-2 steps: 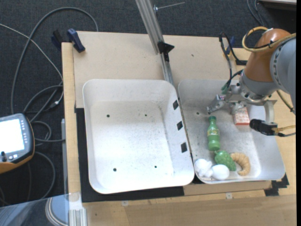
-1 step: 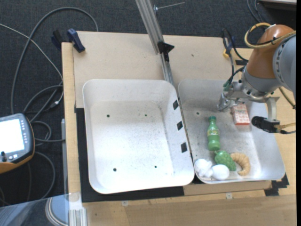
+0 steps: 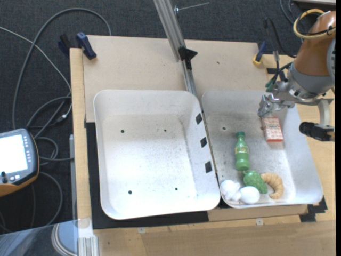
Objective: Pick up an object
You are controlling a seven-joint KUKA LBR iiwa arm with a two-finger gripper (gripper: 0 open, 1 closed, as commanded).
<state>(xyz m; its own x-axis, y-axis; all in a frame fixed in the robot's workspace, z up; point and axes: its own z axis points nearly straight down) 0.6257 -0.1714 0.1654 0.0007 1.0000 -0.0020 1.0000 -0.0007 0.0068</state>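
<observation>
The arm (image 3: pixel 314 52) comes in from the right, its orange band above the wrist, and the end effector (image 3: pixel 268 106) hangs over the far part of the right bin (image 3: pixel 298 169). From where I stand I cannot tell how its fingers are set; the metal of the wrist hides them.

Just below the end effector, toward the near side, lies a small red and white carton (image 3: pixel 273 129), its top end right under the tool or touching it; I cannot say which. Nothing shows clearly gripped.

To the left of the carton and a little nearer lies a green bottle (image 3: pixel 242 151) on its side, cap pointing back toward the end effector's level. Nearer still, in the bin's front corner, sits a cluster: a green leafy toy (image 3: pixel 255 181), a croissant (image 3: pixel 274 185) beside it on the right, and two white rounded pieces, one (image 3: pixel 229 188) on the left and one (image 3: pixel 250 195) at the front.

Well to the left of the end effector, across the dividing rims, is the left bin (image 3: pixel 106 143), speckled with dark marks. Both bins rest on the wooden tabletop (image 3: pixel 133 63), where a blue clamp (image 3: pixel 85 45) sits at the far left corner and a metal rail (image 3: pixel 170 23) slants in from behind.
</observation>
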